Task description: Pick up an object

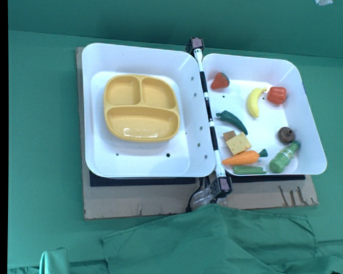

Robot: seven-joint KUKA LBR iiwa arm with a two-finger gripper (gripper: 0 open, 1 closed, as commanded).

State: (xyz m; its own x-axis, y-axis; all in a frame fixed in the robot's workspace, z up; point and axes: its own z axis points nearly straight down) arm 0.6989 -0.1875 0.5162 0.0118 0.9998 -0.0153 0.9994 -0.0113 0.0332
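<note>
Green cloth (pixel 46 124) over the bench

I count two shallow white plastic bins: the left bin (pixel 97 164) and the right bin (pixel 308 124). In the left I see one yellow three-compartment plate (pixel 140 107). In the right I count nine toy foods: one strawberry (pixel 220 81), one yellow banana (pixel 254 102), one red pepper (pixel 277 95), one dark green chilli (pixel 232 120), one brown round piece (pixel 285 134), one yellow cheese wedge (pixel 238 143), one orange carrot (pixel 242 158), one green bottle (pixel 283 157), one green bean pod (pixel 249 169).

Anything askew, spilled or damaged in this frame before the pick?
The left bin sits crooked, its right edge overlapping the divider rail. The cardboard underneath has a torn front edge. Toy food lies loose but inside the right bin.
</note>
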